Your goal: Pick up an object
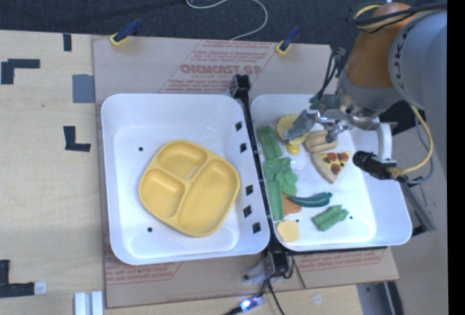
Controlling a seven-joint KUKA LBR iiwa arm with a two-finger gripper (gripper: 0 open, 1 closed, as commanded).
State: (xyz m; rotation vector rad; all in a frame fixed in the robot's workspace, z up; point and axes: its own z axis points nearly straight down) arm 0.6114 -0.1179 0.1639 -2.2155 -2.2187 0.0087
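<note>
The right bin (378,223) holds several toy foods. My gripper (313,132) hangs low over its far left part, open, with one grey finger (296,129) above a yellow piece (288,122) and the other (333,129) to its right. A tan bread roll (316,140) lies just below the gap between them, and I cannot tell whether the fingers touch it. A pizza slice (330,163) lies just in front of the roll. Nothing is lifted.
Along the right bin's left wall lie a green bean (269,143), a leafy green (280,173), a dark green cucumber (314,199), a green pod (329,218) and a yellow disc (288,231). The left bin (120,161) holds a yellow divided plate (189,186).
</note>
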